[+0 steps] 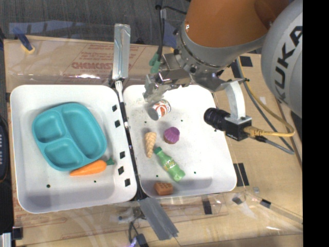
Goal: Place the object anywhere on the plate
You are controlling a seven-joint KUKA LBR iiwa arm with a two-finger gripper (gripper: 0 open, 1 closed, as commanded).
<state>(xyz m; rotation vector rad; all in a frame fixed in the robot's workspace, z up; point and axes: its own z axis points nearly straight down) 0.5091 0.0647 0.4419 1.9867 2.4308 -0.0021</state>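
A teal divided plate (67, 135) lies in the left bin (31, 194). An orange carrot (90, 168) rests against the plate's front edge. In the right bin (216, 163) my gripper (153, 93) hangs at the back left, right over a small red-and-white can (162, 108) lying on its side. The can touches or nearly touches the gripper's lower end; I cannot tell if it is gripped. Further forward lie a purple lump (171, 135), a tan cone (149, 143), a green bottle (169, 164) and a brown piece (163, 189).
A raised divider (123, 138) with black clips separates the two bins. A black camera on a white bracket (226, 121) juts from the wrist over the right bin's right side. A metal bar (121, 50) stands behind the divider.
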